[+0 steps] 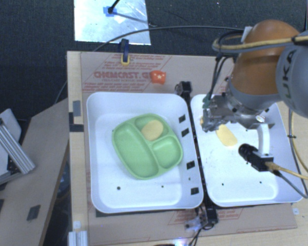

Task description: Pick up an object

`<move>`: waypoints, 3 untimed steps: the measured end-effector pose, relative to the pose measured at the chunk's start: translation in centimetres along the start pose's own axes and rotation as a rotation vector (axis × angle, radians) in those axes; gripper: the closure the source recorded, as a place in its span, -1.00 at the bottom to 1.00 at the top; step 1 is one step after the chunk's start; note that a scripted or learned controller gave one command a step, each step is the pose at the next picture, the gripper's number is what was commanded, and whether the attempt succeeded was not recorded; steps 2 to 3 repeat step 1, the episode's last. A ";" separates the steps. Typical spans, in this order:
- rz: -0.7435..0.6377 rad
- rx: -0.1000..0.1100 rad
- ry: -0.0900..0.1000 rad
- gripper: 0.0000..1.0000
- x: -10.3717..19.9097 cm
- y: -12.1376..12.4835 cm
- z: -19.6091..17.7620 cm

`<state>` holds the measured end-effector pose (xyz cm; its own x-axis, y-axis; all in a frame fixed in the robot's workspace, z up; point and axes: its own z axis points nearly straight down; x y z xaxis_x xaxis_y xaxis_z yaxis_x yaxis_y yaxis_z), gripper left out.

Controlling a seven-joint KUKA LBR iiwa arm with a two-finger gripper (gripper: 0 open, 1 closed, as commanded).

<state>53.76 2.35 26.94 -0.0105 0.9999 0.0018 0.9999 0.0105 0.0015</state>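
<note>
Yellow object (227, 136) lay in the right bin (246, 188), just beside the gripper (209, 121), whose state I could not tell, the arm's (262, 65) bulk hiding much of it. Another yellow piece (153, 129) sat in the top compartment of the green divided plate (143, 158) in the left bin (108, 188).

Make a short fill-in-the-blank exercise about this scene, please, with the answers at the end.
1. The green plate lies in the ___ bin.
2. The plate has ___ compartments.
3. The yellow piece on the plate is in its ___ compartment.
4. The hand is over the ___ bin.

Answers: left; three; top; right
</note>
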 end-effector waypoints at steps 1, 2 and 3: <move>0.002 0.001 0.000 1.00 4.5 -0.7 1.8; 0.002 0.001 0.000 1.00 4.5 -0.7 1.8; 0.002 0.001 0.000 1.00 4.5 -0.7 1.8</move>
